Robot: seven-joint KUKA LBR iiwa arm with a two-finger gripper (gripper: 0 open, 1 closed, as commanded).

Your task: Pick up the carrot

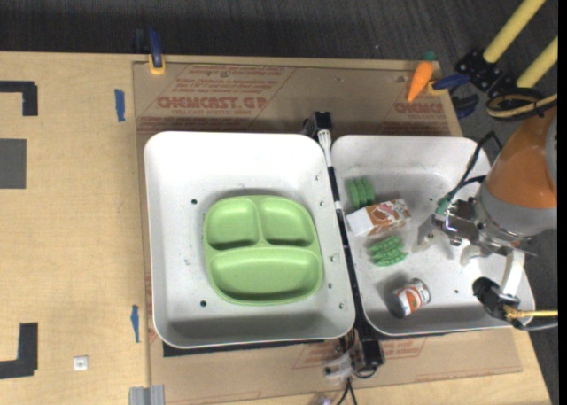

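Metal two-finger gripper (468, 233): over right white bin (403, 153), state I cannot tell. Small orange plastic carrot (420, 81): outside, on cardboard behind bin. I judge it light, rigid, slippery; grasp mid-body.

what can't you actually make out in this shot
- Tool, camera view: its tips are hidden under the wrist and cables.
- Carrot, on the cardboard beyond the right bin: too small to tell its exact lie.
- Small carton: label too small to read.
- Can: label blurred.
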